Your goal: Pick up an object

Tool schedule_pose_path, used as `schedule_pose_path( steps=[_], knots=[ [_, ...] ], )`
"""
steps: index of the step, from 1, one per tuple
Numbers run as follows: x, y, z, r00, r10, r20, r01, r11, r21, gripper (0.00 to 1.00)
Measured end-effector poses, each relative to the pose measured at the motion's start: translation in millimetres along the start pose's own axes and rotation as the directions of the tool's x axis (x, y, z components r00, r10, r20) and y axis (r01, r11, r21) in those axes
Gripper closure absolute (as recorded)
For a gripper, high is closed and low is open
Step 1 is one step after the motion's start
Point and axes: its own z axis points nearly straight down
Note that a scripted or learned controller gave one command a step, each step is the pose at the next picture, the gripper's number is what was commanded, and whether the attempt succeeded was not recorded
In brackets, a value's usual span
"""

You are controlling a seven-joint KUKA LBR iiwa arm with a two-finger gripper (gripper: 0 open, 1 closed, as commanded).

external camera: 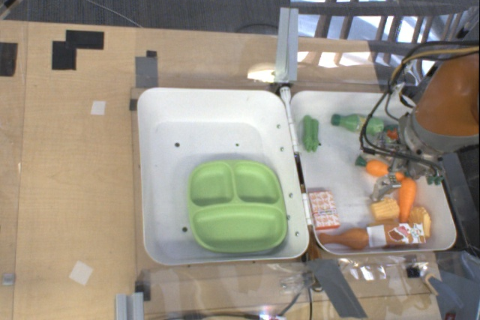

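Orange and yellow toy foods lie crowded at the right, near side of the right bin (pixel 341 105). The gripper (pixel 391 181) is low among them, just above the carrot (pixel 406 196) and the cheese wedge (pixel 384 209); whether it is open or closed I cannot tell, and no object is visibly between its parts. To do the pick well, I think it should centre over one single piece, probably the carrot, and come down straight, so it does not push the neighbours. The green bottle (pixel 347 121) and the green pepper (pixel 310 133) lie farther, more apart, and look easier. The left bin (pixel 161 116) holds a green divided plate (pixel 237 206).
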Motion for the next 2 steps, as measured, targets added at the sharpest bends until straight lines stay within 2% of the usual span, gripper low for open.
schedule_pose_path(
  steps=[1, 2],
  knots=[
    [-6, 1, -15, 1.000, -0.008, 0.019, 0.008, 1.000, 0.005, 1.00],
    [-9, 71, -142, 0.998, -0.068, 0.014, 0.068, 0.998, 0.000, 1.00]
  ],
)
